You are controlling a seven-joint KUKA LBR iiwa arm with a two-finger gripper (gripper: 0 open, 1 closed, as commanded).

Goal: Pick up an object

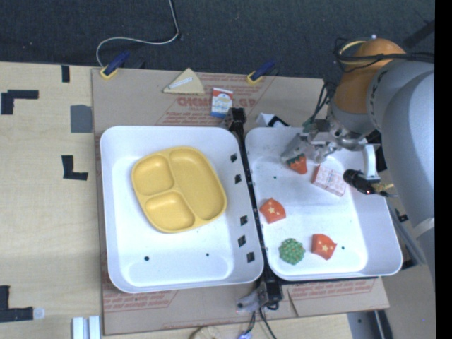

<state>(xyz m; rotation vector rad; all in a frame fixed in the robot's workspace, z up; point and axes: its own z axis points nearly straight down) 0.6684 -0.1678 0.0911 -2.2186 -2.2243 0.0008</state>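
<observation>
The jaws sit low in the upper part of the right bin, right at a small orange-red block; the metal fingers seem to straddle or touch its top, but whether they are open, closed or actually clamped on it cannot be told from this angle. A pale pink-and-white packet lies just beside the block, on the arm's side, tilted. Further down the same bin lie an orange-red piece with a star, a green knobbly ball and a second red star piece, all well apart from the jaws. This looks like the grasp stage: the arm is down at the block and the pick is not yet shown as done. The next move probably calls for a firm close on the block and a straight lift, without dragging the packet along. The left bin holds a yellow divided plate. Both bins rest on a brown cardboard sheet clipped at the top with blue clamps, over a light wooden worktop marked with black tape. A small red-and-white carton and a pale wedge sit on the cardboard above the bins, and a white cable loops over dark carpet behind.
</observation>
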